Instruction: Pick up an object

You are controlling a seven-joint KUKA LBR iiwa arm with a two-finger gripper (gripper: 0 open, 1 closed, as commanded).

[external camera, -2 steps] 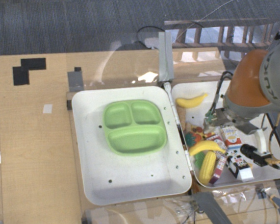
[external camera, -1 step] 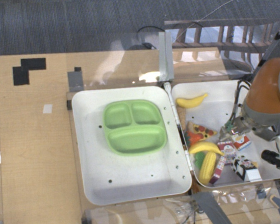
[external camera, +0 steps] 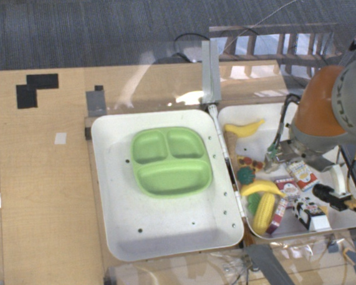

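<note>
My arm (external camera: 334, 102) comes in from the right edge of the frame, its orange band over the upper right of the right bin (external camera: 275, 113). My gripper (external camera: 281, 155) hangs low near the middle of that bin, just above the clutter; whether it is wide or narrow I cannot tell, and I see nothing clearly between its tips. The objects lie in this bin: a banana (external camera: 244, 128) at upper left, a green ball (external camera: 246, 175) left of centre, a second banana (external camera: 262, 188) and a corn cob (external camera: 263, 210) below it, and small packets (external camera: 298, 176) lower right of my gripper. The left bin (external camera: 118, 207) holds a green tray (external camera: 170, 161). Both bins sit on the table (external camera: 41, 214).
</note>
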